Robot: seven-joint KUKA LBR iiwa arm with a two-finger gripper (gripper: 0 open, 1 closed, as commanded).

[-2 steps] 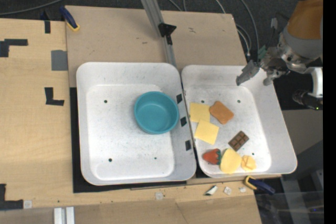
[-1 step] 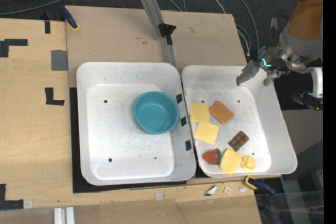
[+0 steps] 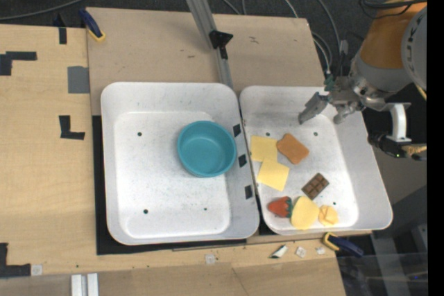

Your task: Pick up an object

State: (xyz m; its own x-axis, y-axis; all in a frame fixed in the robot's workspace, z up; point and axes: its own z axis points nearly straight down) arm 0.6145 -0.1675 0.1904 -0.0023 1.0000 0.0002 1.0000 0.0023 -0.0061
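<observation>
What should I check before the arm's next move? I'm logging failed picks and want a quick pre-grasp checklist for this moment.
1. Claw carries nothing between its fingers: ok.
2. Fingers spread wide enough to take an item: ok, they look apart.
3. Claw lined up over a target: not ok, it sits over the right bin's bare upper part, above the brown toast piece.
4. Targets separated: not ok, the two yellow squares touch, and the lower items cluster.
5. Blue bowl out of the path: ok, in the left bin.
</observation>
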